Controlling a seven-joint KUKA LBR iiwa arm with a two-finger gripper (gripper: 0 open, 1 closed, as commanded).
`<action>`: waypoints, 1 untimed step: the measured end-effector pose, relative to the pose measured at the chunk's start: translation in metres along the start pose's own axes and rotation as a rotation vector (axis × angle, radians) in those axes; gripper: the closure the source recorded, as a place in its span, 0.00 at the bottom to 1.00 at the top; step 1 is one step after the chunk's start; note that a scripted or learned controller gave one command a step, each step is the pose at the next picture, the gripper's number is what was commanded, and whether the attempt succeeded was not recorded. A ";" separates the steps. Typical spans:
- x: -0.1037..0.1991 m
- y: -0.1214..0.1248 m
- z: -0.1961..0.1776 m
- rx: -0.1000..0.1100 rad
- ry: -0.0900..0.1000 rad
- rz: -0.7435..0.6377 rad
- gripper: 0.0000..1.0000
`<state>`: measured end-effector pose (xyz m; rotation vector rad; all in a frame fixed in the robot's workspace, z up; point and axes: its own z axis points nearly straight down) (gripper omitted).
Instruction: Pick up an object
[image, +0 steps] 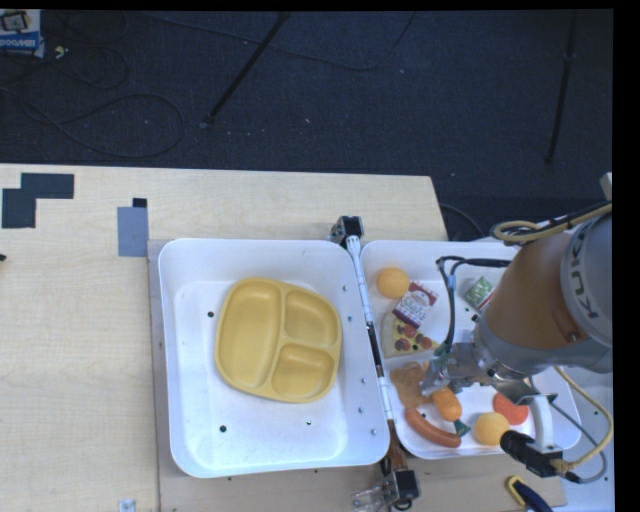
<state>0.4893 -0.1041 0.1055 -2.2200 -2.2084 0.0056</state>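
On the pale wooden surface (80, 350), the left shallow white bin (190, 440) holds a yellow plastic plate with three compartments (278, 338). The right white bin (420, 255) holds an orange ball (392, 282), a small printed packet (413, 303), a brown sausage (432, 428) and a small orange carrot-like toy (447, 405). That toy lies just beneath the claw (443, 375); I cannot tell how the claw is set. The grey arm (540, 300) reaches in from the right, over the bin's near half.

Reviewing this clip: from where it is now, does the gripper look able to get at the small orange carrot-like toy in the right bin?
Probably yes. The gripper is low in the right bin, right beside the orange carrot-like toy, whose top shows uncovered. The hot dog and yellow ball lie close by and could crowd the fingers.
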 end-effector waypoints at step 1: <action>0.060 0.045 -0.080 -0.004 -0.004 -0.006 1.00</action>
